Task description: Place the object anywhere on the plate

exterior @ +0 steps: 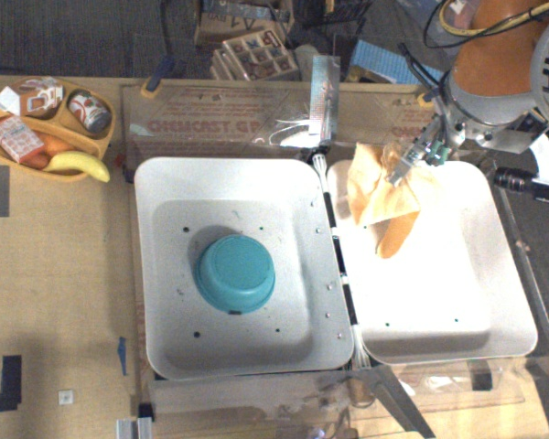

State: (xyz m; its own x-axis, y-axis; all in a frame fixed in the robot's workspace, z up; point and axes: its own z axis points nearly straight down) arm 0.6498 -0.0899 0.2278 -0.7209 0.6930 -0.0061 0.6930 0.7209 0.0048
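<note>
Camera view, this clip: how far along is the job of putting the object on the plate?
Done: the orange cloth looks lifted, hanging from the gripper over the right bin, seemingly pinched at its top edge. In hand: carrying it, with the arm above the bin's far-left corner. Left: move across the divider to the left bin and release onto the teal plate, which has nothing on it yet.

Two bins side by side on the table (55, 282), plate (236, 273) in the left bin (165, 199), cloth (384, 204) hanging from the gripper (401, 170) over the right bin (457, 291), fruit tray (46, 131) far left behind.
</note>
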